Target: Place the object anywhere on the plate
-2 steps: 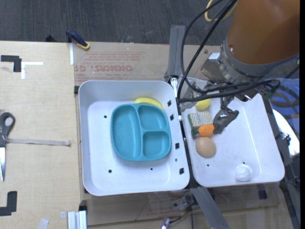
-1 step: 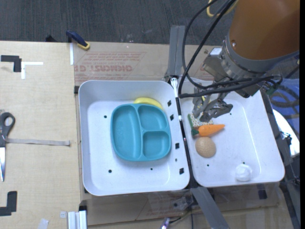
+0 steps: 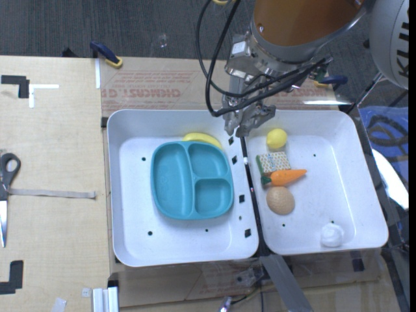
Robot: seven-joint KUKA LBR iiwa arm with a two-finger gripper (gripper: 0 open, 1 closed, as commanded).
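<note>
Camera view: two white bins side by side. Left bin point(image 3: 130, 239) holds a blue three-section plate point(image 3: 192, 179), all sections bare. A yellow item point(image 3: 201, 138) sits just behind the plate's far edge, mostly hidden by it, touching or nearly touching; can't tell what it is.

Right bin point(image 3: 364, 194) holds the rest, clustered in its left half: a small yellow lemon-like ball point(image 3: 277, 138) near the far wall; below it a speckled block point(image 3: 273, 162) with a green edge; a carrot point(image 3: 288, 177) lying across, touching the block's near side; a tan egg-shaped item point(image 3: 281, 200) just below the carrot. A white crumpled lump point(image 3: 332, 234) sits alone in the near right corner, well apart from the cluster.

Gripper point(image 3: 238, 128) hangs over the wall between the bins, at the far end, close to the yellow item and the ball. Nothing visible between its fingers; whether released or clenched, can't tell from this angle.

Writing: cardboard point(image 3: 156, 86) behind the bins carries red print, reversed and mostly unreadable. Arm housing point(image 3: 396, 31) at top right shows partial dark letters, "KU" legible.

Scissors point(image 3: 6, 174) lie on the bench at far left.
</note>
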